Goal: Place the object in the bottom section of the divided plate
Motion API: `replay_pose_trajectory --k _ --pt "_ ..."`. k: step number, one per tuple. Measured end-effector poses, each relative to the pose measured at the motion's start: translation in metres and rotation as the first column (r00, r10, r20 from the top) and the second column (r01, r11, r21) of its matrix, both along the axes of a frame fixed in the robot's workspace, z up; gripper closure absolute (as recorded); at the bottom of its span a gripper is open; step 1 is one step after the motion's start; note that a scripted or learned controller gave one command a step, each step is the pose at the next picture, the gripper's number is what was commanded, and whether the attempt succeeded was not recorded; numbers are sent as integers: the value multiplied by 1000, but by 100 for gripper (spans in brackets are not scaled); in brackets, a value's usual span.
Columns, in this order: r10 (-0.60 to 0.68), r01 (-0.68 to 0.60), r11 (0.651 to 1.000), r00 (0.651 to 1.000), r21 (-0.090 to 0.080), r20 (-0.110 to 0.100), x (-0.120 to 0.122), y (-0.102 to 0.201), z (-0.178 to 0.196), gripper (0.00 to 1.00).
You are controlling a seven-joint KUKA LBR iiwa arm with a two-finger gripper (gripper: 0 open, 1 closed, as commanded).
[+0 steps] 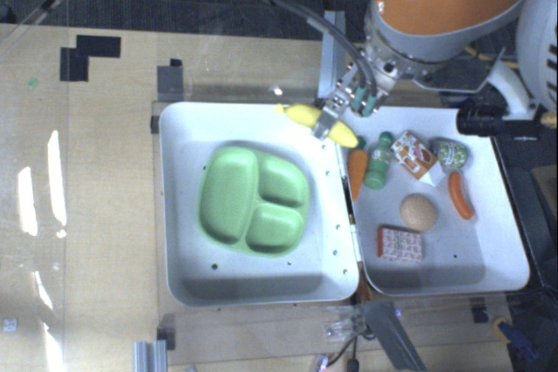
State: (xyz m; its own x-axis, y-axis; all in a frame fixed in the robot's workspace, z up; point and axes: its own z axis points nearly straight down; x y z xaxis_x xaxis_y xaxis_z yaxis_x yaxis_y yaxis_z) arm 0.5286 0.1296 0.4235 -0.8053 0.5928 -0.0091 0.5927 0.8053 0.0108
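A green divided plate point(254, 199) sits in a white bin point(179, 213), near a yellow banana point(307, 117) and an orange carrot point(357, 172).

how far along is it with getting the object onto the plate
Done: the banana looks lifted, held between the fingers of the gripper over the wall between the two bins. In hand: carrying it toward the left bin. Left: the green divided plate has nothing in any section, so the move to its bottom section and the release remain.

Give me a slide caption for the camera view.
Pincer holding a banana at the left bin's rim, near the green plate.
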Motion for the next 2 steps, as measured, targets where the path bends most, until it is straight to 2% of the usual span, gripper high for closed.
replay_pose_trajectory --k 1,2 --pt "-542 542 840 840 -2 -11 -41 4 -36 100" --pt "-557 557 830 830 0 -12 -41 50 -119 100"
